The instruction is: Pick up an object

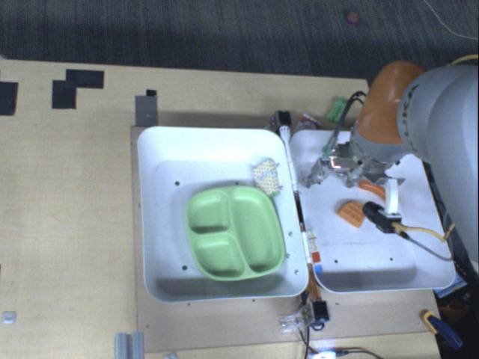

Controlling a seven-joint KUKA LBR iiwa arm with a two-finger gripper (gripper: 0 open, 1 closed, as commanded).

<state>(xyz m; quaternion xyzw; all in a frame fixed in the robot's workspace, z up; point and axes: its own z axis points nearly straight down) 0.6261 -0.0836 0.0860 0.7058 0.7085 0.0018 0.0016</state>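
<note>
A grey robot arm reaches from the right into the right bin (374, 264). Its gripper (327, 168) sits low near that bin's upper left corner, and it cannot be told whether the jaws are open or closed. An orange piece (350, 214) lies near the gripper but apart from it, toward the bin's middle. The left bin (159, 200) holds a green divided plate (236, 230). A clean grasp probably calls for centring over the orange piece, then descending straight.

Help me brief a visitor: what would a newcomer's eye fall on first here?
The green divided plate lies flat in the left bin and dominates the view. Next comes the arm's orange band above the right bin, with the pincer low near that bin's upper left corner. An orange piece lies on the bin floor nearby.
</note>
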